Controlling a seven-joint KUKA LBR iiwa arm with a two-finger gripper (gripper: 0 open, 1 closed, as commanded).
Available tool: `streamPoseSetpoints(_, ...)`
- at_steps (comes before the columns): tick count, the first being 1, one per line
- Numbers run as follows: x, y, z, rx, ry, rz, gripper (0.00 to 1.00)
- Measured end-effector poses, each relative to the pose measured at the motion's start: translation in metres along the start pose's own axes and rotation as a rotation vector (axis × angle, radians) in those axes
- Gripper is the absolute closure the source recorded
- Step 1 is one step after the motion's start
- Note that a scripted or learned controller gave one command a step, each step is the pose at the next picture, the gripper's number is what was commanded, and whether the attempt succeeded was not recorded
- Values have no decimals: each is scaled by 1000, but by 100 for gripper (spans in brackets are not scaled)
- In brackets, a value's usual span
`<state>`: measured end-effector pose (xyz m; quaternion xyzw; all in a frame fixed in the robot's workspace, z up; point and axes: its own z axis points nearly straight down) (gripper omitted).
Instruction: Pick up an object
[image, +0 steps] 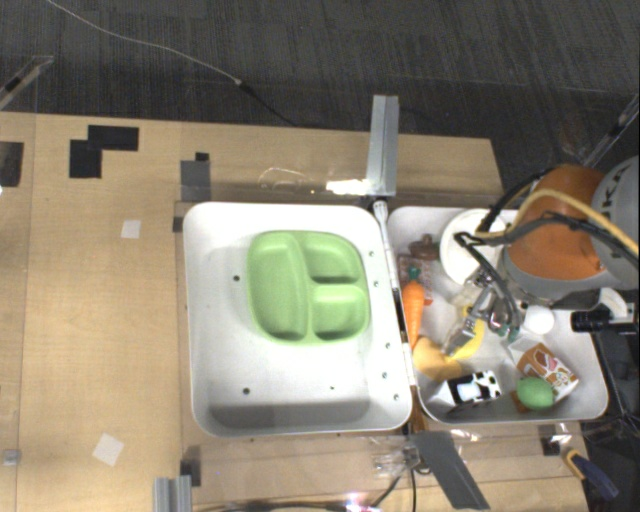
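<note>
1. While the arm (560, 245) is reaching in from the right, its gripper (478, 318) is hanging low over the middle of the right bin (596, 400), right among the clutter
2. A yellow piece, likely a toy banana (466, 343), is lying directly under the gripper and appears to be touching it; whether it is actually being pinched I cannot tell, because the wrist and cables are hiding the contact
3. The jaws' state is not readable here: open or closed, I cannot tell
4. The candidate objects are all sitting in the right bin: an orange carrot (413, 304) is lying along the left wall, a yellowish-orange lump (430, 357) is sitting just below it, a black-and-white cow-patterned toy (473, 388) is resting near the front wall, and a green ball (535, 393) is sitting beside a small printed carton (550, 368) at the front right
5. A white plate (462, 245) is lying at the back, partly under the arm
6. The left bin (215, 300) is holding a green divided tray (305, 285), well apart from the gripper
7. Judgement: the program seems to be working a grasp on the banana, since the gripper is sitting lowest there; crowding is making a slip or a nudge of a neighbour likely
</note>
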<state>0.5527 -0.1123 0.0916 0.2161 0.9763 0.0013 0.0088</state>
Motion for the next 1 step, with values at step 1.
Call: streamPoseSetpoints(1,-5,2,-15,-4,-19,-5,100)
